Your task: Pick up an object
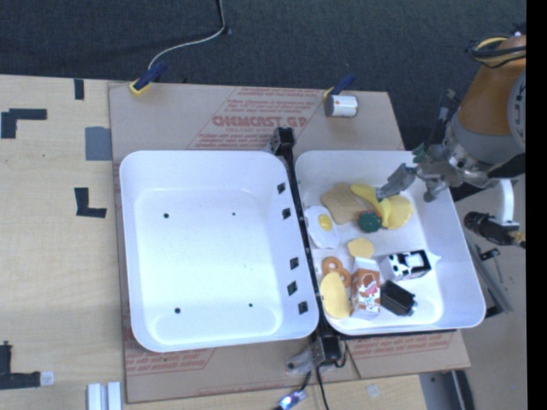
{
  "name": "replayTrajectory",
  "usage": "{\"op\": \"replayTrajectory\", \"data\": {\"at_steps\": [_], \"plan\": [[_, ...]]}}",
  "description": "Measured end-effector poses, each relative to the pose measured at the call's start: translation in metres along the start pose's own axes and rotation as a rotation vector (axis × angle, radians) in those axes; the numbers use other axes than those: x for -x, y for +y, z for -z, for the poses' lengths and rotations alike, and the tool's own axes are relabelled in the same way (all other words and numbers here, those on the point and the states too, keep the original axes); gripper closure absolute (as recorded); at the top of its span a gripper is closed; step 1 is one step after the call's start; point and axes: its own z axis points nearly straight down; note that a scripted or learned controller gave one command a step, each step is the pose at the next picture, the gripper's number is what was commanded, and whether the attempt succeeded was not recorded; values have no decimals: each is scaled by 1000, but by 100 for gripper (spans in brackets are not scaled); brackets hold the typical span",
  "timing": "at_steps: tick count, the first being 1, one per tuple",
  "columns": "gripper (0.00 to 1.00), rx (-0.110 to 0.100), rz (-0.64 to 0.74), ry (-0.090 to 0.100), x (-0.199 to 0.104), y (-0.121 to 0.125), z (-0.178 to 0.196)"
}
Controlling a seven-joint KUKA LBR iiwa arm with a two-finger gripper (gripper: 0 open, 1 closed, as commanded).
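Black block point(397, 299): at the near edge of the right bin point(461, 314), closest to the lens, just beside the red-and-white carton point(367, 293).
Yellow oval point(334, 296): left of the carton, touching it, with a small ringed piece point(332, 266) just behind.
Black-and-white toy point(408, 264): behind the black block, apart from it.
Fried egg point(322, 223): against the right bin's left wall.
Far cluster: tan slab point(344, 202), banana point(366, 194), green piece point(369, 222) and yellow lump point(396, 212) crowded together, likely tumbled there at random.
Gripper point(415, 182): over the right bin's far part, directly above the yellow lump; fingers spread apart, nothing between them.
Likely target: yellow lump or banana, judged from the open fingers poised over them.
Arm's pose: reaching in low from the right bin's far right corner, probably to drop onto the cluster.
Left bin point(137, 229): beside the right bin, walls touching.
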Motion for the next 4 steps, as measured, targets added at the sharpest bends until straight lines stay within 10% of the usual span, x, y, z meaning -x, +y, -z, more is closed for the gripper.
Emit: {"op": "replayTrajectory", "data": {"at_steps": [1, 2, 3, 4], "plan": [[0, 9, -3, -7, -64, -14, -93], [0, 1, 3, 0, -94, 11, -106], [100, 0, 2, 1, -93, 11, -96], [100, -2, -1, 3, -116, -79, -2]]}}
